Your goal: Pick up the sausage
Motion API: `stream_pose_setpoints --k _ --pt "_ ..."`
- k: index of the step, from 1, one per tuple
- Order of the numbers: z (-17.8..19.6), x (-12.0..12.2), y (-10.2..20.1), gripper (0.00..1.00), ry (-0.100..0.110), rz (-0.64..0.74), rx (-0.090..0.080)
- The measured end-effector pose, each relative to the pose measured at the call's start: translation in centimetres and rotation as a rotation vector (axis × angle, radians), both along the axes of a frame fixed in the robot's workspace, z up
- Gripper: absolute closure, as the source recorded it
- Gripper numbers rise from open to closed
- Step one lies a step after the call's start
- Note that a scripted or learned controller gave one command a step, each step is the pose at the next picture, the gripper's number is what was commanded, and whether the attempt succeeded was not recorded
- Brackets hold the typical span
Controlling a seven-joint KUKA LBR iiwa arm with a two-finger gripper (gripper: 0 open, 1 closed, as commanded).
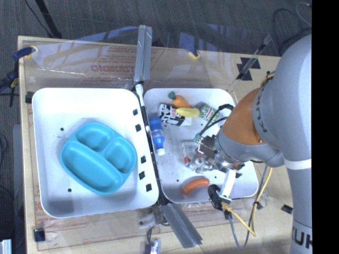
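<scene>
Sausage [196, 184]: orange-red, short, slightly curved, intact. Lies flat, long axis roughly left-right, on the right bin floor close to its near wall.

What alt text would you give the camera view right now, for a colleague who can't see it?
The arm's hand hangs over the right bin, just above the sausage lying apart from it near the bin's front edge. Further back lie a carrot, a banana and a blue bottle. The left bin holds a blue divided plate.
</scene>
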State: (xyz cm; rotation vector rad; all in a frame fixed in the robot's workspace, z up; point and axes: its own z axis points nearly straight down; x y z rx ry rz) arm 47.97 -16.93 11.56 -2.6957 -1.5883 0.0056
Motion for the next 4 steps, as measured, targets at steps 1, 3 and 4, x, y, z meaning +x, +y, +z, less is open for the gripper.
stream_pose_setpoints --k 1,3,4 --pt "0.8 0.1 0.0 1.0 0.003 0.006 0.002" --pt "2.4 0.2 0.0 1.0 0.01 0.02 0.007" --pt "3.1 0.3 0.0 1.0 0.014 0.027 0.009"
